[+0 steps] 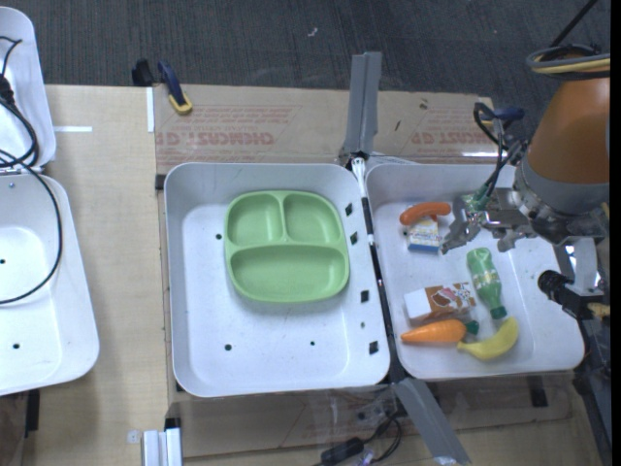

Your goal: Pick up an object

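From my station, the left bin (194, 357) carries a green divided plate (287, 246) in its upper half, well apart from the work area. The right bin (553, 352) holds the candidates: a hot dog (425, 212) above a small white-and-blue carton (424, 235) toward 10 o'clock in the bin, a snack box (440, 301) and a carrot (434, 333) at 7 o'clock, a green bottle (485, 280) near centre, and a banana (492, 342) at 5 o'clock. The gripper (464, 229) sits over the upper middle of this bin, just beside the carton; I cannot tell how far its jaws stand apart, and I see nothing between them. I judge the carton the nearest pick: it lies at 9 o'clock from the gripper, long axis roughly 3-to-9. The hot dog touches or nearly touches its upper edge and may obstruct. The bottle lies at 5 o'clock from the gripper, axis roughly 11-to-5.
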### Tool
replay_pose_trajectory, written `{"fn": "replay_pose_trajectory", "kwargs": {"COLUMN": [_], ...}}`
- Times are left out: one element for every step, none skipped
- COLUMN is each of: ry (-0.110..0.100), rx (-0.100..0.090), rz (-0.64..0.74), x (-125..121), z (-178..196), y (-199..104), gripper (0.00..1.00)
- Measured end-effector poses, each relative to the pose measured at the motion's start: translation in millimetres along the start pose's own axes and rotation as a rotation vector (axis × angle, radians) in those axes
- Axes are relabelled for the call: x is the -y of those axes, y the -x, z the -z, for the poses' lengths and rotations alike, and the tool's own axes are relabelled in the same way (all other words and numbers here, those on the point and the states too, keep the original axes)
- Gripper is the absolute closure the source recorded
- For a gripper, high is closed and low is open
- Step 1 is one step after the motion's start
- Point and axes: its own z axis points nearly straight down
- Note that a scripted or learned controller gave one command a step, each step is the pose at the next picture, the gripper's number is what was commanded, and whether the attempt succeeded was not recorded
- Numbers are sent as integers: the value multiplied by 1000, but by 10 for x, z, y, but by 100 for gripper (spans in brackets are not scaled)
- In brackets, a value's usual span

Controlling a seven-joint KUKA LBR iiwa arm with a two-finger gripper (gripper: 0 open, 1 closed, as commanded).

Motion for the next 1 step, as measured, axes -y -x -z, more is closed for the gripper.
{"fn": "replay_pose_trajectory", "kwargs": {"ry": [23], "rx": [7], "rz": [70], "x": [-42], "z": [-897], "y": [379], "gripper": [0]}}
